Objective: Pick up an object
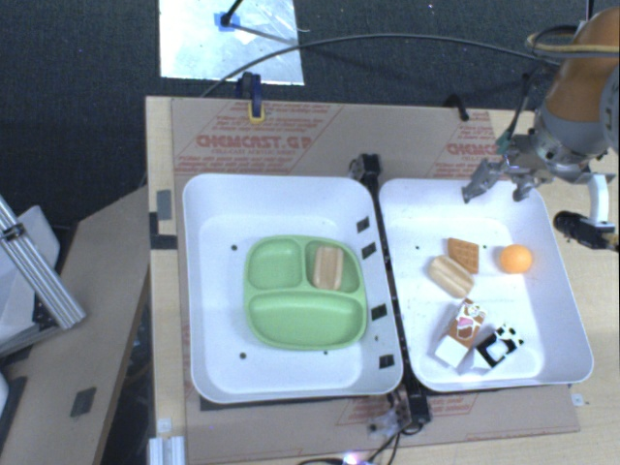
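- Gripper [500, 181]: over far edge of right bin [557, 308], near its back wall. Two fingers [478, 184] spread apart, pointing down toward the bin; nothing between them, touching nothing visible.
- Arm [581, 95]: enters from upper right, orange band above wrist, grey below.
- Right bin contents, all well apart from gripper:
  - waffle [464, 255], square, tan, near bin centre.
  - bread roll [450, 276], just beside waffle on its near-left side, appears touching.
  - orange ball [516, 259], right of waffle, apart from it.
  - carton [460, 331], white with red and brown print, toward near edge.
  - black-and-white block [497, 347], just right of carton, appears touching it.
- Left bin [218, 260]: holds green tray [300, 313] with three compartments, sitting roughly centre.
  - tan slice [328, 266] lies in tray's far-right compartment.
  - other two compartments: bare green.
- Bins side by side, touching along a middle seam with black clips [378, 312].
- Bench [291, 139]: cardboard sheet with red lettering under both bins; blue clamp [253, 92] at its far edge.
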Controlling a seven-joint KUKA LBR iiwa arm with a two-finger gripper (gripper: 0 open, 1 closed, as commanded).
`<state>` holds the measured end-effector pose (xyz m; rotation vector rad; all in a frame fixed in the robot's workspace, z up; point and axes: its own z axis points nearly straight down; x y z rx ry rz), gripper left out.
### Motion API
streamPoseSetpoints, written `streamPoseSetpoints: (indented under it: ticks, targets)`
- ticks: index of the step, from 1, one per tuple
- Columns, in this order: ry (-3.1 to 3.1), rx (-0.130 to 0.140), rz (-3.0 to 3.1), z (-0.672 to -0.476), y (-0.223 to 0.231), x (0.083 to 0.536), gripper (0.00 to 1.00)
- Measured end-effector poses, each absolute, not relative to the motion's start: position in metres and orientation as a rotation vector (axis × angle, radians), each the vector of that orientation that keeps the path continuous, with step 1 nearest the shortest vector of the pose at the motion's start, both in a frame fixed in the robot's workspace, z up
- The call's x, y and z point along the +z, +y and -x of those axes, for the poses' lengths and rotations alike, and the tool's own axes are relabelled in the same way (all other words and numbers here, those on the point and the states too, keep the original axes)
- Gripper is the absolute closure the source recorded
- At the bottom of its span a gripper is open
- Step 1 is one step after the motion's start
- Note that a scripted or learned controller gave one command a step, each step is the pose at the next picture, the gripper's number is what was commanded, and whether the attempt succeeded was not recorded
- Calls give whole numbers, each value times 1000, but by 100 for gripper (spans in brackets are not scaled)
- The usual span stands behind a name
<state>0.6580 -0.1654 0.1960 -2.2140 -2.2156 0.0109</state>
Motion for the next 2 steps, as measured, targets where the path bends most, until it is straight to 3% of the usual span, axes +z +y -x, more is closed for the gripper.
streamPoseSetpoints:
  ticks: [1, 2]
  targets:
    - [-2226, -1, 2219, -661, -165, 205, 0]
    - [-2225, 1, 2219, -665, -168, 163, 0]
